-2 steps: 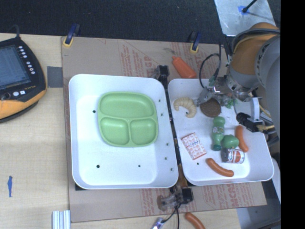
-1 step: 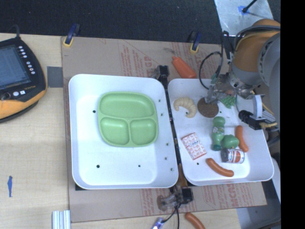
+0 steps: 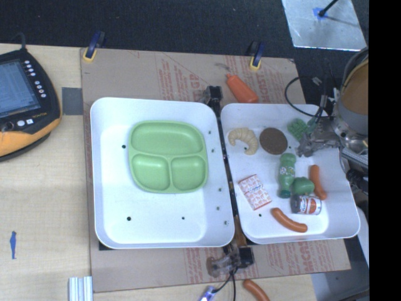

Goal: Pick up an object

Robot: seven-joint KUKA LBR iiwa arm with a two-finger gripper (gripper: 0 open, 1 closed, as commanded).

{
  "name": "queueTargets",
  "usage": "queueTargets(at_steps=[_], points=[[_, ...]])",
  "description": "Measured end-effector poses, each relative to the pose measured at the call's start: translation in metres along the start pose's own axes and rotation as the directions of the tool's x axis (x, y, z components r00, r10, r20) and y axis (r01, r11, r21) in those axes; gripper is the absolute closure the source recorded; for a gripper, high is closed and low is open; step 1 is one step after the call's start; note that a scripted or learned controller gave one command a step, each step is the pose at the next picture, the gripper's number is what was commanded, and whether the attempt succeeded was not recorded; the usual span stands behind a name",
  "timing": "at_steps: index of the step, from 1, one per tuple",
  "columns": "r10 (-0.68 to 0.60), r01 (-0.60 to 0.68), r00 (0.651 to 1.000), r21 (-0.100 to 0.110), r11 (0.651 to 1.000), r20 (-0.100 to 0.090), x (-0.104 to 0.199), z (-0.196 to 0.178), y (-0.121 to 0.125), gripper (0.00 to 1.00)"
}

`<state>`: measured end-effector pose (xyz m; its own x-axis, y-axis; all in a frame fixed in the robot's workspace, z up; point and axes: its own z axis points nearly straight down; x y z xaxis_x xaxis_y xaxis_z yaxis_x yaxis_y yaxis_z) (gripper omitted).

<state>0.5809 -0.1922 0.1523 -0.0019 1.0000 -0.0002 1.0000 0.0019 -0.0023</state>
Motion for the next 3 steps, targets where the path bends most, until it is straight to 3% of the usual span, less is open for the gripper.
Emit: queueTargets(at_steps=[1,2,3], points=[[-0.001,0.001,1.000,0.001,1.000,0.000,0.001,0.000,0.000,0.00],[-0.003,0.003,1.000,0.003,1.000,0.000,0.030,0.061,-0.030,0.00],[-0.001,0.001,1.000,0.000,1.000,-0.001,0.027,0.060,0.028,0.00]])
